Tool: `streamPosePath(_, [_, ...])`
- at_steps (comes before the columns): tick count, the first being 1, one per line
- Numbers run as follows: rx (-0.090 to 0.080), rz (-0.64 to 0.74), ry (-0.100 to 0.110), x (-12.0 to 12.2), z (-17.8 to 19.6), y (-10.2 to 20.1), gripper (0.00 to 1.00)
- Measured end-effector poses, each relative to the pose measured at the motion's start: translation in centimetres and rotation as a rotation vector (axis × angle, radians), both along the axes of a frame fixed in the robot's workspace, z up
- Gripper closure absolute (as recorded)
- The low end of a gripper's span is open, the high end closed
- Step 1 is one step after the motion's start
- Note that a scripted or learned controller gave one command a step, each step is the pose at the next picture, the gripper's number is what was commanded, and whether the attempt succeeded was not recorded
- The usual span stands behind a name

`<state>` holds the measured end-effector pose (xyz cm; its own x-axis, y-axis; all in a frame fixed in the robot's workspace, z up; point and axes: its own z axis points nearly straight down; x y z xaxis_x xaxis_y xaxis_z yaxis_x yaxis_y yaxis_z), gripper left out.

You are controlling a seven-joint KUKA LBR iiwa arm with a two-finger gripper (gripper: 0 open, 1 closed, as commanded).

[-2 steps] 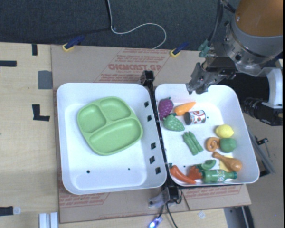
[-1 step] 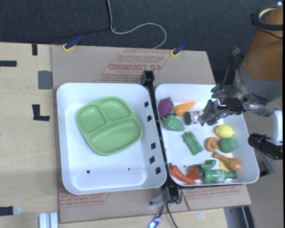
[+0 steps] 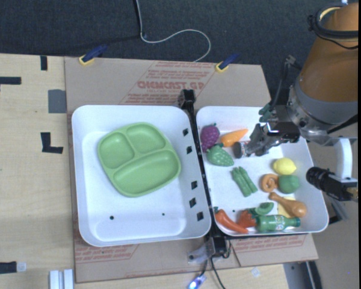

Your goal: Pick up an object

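Note:
My gripper (image 3: 245, 150) hangs over the right bin (image 3: 262, 116), low over its upper middle, just right of a green leafy toy (image 3: 219, 156) and below an orange carrot (image 3: 233, 138). A purple grape bunch (image 3: 209, 135) lies by the bin's left wall. Green asparagus (image 3: 244, 180) lies in the middle. To the right are a yellow lemon (image 3: 284, 165), a green lime (image 3: 289, 183), an orange pretzel-like piece (image 3: 268, 182) and a chicken drumstick (image 3: 287, 205). A green bottle (image 3: 275, 223) and red and orange pieces (image 3: 233, 220) lie along the front wall.
The left bin (image 3: 87, 161) holds a green divided plate (image 3: 139, 158). A black divider clip (image 3: 186, 97) sits between the bins at the back. The bins rest on cardboard (image 3: 168, 80) with a white cable (image 3: 168, 38) behind.

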<state>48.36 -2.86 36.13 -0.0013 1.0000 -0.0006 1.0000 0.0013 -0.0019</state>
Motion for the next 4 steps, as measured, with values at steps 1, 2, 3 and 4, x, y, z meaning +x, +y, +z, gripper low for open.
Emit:
streamPosePath(1, [-0.001,-0.007,0.004,-0.1,-4.5,-5.9,1.0])
streamPosePath(2, [0.001,0.008,-0.014,2.6,7.9,-0.1,1.0])
streamPosePath(3, [0.002,0.005,-0.002,1.8,9.2,6.5,1.0])
streamPosePath(4, [-0.001,-0.005,0.007,-0.1,3.0,2.5,1.0])
